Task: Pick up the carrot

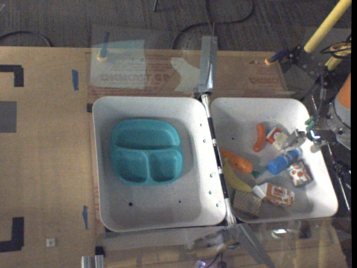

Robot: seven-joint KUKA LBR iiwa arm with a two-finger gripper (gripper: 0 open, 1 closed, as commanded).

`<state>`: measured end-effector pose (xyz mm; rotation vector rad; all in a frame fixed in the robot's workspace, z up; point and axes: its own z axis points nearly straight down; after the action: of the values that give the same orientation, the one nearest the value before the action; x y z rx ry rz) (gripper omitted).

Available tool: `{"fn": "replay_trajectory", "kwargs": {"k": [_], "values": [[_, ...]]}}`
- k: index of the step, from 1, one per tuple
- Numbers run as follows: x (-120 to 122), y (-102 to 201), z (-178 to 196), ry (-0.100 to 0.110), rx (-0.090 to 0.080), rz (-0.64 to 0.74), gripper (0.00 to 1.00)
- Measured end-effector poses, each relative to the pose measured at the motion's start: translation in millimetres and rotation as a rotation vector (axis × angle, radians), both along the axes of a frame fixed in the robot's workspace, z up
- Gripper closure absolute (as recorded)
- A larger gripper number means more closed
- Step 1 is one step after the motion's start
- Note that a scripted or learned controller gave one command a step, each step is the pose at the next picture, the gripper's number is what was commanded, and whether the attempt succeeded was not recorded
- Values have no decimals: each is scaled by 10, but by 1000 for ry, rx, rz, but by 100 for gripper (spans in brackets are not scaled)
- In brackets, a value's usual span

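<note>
The gripper sits at the right rim of the right bin (whether it is spread or pressed together, I cannot tell). Just beside it lie a small carton and a blue bottle. The carrot lies farther left, near that bin's left wall, above a banana. The left bin holds a teal divided tray.

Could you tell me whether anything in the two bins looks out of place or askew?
Nothing looks spilled or damaged. The right bin holds a loose jumble: the carrot, a blue bottle on its side and small cartons lying at mixed angles. The teal tray sits flat in the left bin.
</note>
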<state>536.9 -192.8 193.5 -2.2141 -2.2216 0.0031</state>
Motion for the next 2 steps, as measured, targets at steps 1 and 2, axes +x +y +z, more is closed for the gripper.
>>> {"fn": "replay_trajectory", "kwargs": {"k": [1,2], "values": [[28,274,-787,-32,-14,103,0],[163,888,-1057,-19,-7,352,0]]}}
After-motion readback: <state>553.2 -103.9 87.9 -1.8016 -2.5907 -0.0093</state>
